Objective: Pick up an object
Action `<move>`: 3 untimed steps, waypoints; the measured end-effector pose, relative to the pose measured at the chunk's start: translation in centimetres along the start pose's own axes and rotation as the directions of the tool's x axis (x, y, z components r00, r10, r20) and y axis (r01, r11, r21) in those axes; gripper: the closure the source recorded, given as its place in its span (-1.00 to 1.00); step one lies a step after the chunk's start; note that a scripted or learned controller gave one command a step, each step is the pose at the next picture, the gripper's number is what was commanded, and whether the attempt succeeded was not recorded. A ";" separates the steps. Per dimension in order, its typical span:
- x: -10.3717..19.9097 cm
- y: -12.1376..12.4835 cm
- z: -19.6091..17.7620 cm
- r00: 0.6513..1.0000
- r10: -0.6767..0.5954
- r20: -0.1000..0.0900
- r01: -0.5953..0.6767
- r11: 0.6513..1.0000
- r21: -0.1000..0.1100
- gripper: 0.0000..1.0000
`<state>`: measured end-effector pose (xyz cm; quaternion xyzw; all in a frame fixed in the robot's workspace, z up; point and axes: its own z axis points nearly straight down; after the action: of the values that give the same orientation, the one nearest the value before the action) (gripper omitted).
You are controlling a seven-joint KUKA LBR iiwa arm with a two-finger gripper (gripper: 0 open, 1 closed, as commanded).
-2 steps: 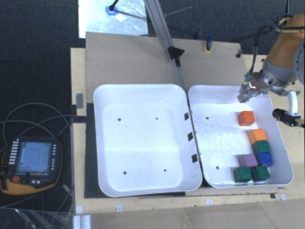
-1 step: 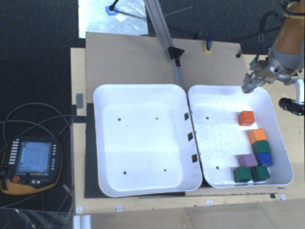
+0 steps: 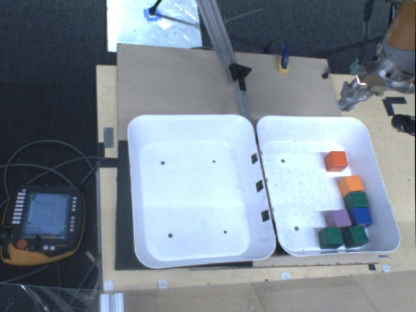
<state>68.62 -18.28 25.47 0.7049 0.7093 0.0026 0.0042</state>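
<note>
Arm (image 3: 398, 41): orange band, grey wrist below; black cable looped above; metallic gripper (image 3: 351, 95) beside right bin (image 3: 383, 174).

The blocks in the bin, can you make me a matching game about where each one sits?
Things:
1. lone orange block
2. blue block
3. purple block
4. gripper

Places:
A. just left of the blue block
B. above the right bin's far rim, outside it
C. alone, farthest up in the right bin
D. at the right wall, between two green blocks

Pairs: 1-C, 2-D, 3-A, 4-B
</note>
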 end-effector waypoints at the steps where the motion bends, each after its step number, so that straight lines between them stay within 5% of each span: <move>1: 4.7 -0.7 0.9 1.000 -0.003 -0.003 0.003 1.000 0.008 1.00; 3: 15.2 -0.7 0.9 1.000 -0.004 -0.004 0.004 1.000 0.008 1.00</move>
<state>67.86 -3.06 24.56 0.7035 0.7107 0.0012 0.0000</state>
